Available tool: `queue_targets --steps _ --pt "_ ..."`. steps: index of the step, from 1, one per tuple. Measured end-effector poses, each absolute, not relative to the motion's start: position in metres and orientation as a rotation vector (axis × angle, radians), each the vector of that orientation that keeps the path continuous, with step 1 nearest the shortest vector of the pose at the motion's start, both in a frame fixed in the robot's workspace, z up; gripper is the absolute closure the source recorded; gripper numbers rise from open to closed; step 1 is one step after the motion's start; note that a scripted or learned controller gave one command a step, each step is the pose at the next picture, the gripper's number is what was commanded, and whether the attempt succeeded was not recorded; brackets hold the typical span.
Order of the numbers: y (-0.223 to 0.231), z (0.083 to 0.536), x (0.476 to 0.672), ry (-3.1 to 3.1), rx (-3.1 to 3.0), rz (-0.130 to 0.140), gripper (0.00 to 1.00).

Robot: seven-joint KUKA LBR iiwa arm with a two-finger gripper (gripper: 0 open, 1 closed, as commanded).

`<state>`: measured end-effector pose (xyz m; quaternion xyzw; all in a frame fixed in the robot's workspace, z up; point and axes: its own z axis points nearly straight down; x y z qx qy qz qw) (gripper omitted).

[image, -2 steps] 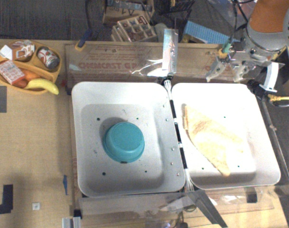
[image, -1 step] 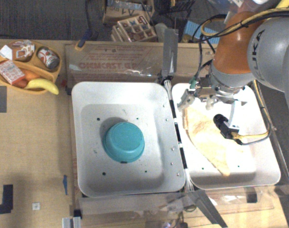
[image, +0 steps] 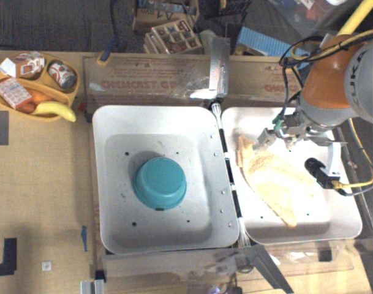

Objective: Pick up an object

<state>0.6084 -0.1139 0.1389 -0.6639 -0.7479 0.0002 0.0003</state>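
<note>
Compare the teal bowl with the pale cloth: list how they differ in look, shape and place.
Colour: the teal bowl is solid blue-green; the pale cloth is cream and nearly blends into its bin.
Shape: the bowl is round and sits upside down, raised; the cloth lies flat, crumpled, with irregular edges.
Place: the bowl sits in the left bin; the cloth lies in the right bin, just below the gripper.
Shared: each is resting on a bin's floor.

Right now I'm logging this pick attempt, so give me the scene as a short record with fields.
left bin: holds a teal bowl, upside down, near the middle
right bin: holds a pale cloth, lying flat and crumpled
gripper: over the right bin, at the cloth's upper left corner
held object: none seen between the fingers
outside the bins: a yellow tray with a banana, at the bench's far left
</note>
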Motion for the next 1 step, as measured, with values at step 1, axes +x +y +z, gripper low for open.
queue_targets --steps 1 --pt "-0.1654 0.1820 0.6346 -2.362 -2.077 -0.002 0.00"
